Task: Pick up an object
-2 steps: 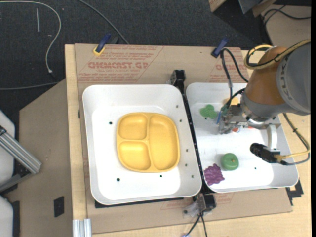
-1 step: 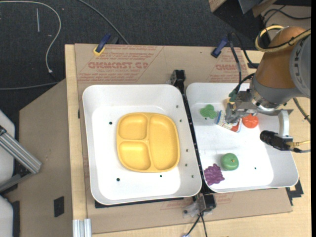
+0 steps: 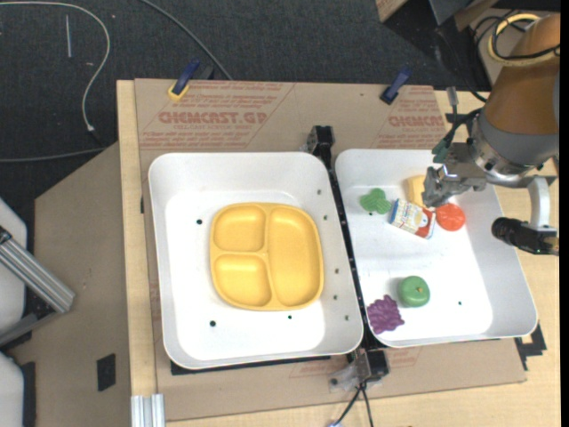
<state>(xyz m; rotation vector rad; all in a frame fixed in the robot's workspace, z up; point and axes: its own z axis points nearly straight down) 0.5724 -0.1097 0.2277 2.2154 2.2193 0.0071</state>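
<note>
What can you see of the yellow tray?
The yellow tray is a rounded-square divided plate, plastic by its look, with three compartments: two small on the view's left, one long on the right. It lies flat, slightly rotated, near the middle of the left bin. No object lies in it or touches it.

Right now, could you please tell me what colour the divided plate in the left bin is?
The plate is yellow, seen clearly in the camera view.

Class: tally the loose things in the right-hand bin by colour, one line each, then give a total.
Green: 2, the broccoli piece and the apple
Purple: 1, the grapes
Orange-red: 1, the round piece
Yellow: 1, the wedge
White: 1, the carton
Total: 6
</note>
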